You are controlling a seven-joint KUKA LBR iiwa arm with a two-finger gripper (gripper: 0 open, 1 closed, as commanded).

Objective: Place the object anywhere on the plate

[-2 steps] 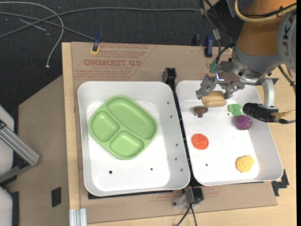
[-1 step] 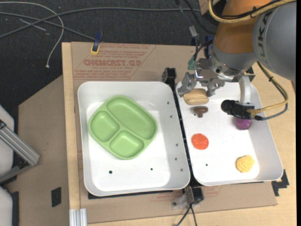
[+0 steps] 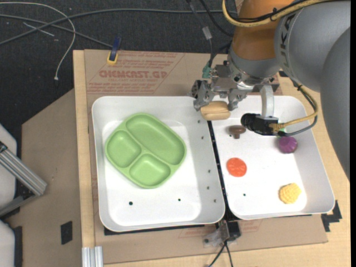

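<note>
Bread roll carried at the seam between our two bins

We see the arm point(image 3: 289, 32), then the green plate point(image 3: 146, 149) in the left bin point(image 3: 111, 204); the gripper point(image 3: 216, 105) pinches a tan bread roll point(image 3: 214, 112), fingers closed around it. Released here, it could miss the plate.

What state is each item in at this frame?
End effector: shut on bread roll, above the bins' seam.
Bread roll: held, lifted.
Green plate: bare, in left bin.
Orange piece, purple piece, yellow piece, brown piece: resting in right bin.
</note>
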